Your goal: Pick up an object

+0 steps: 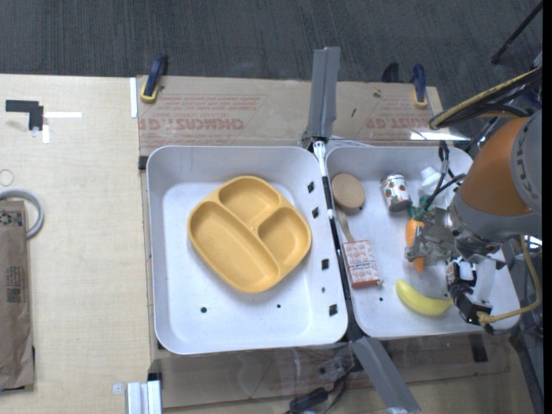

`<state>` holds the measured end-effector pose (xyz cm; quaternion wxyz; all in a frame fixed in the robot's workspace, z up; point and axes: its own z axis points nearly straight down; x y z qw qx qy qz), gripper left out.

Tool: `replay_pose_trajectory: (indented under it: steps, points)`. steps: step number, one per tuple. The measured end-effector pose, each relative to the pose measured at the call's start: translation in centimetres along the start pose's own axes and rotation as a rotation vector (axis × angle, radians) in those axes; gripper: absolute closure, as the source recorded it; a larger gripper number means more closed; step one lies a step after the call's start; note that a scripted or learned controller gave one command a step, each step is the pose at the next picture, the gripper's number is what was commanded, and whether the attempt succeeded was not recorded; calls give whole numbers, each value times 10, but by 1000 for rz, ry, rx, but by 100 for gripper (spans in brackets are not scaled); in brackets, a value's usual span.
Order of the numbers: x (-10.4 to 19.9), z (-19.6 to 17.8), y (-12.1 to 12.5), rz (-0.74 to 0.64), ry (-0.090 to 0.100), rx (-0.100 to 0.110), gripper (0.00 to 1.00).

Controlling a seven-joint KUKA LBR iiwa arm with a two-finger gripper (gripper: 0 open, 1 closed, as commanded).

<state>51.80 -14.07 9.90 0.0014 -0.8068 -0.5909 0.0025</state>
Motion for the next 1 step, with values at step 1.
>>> replay_pose_trajectory:
  steps: [1]
  points:
    - [100,-93,63,-166,-1,-5,100]
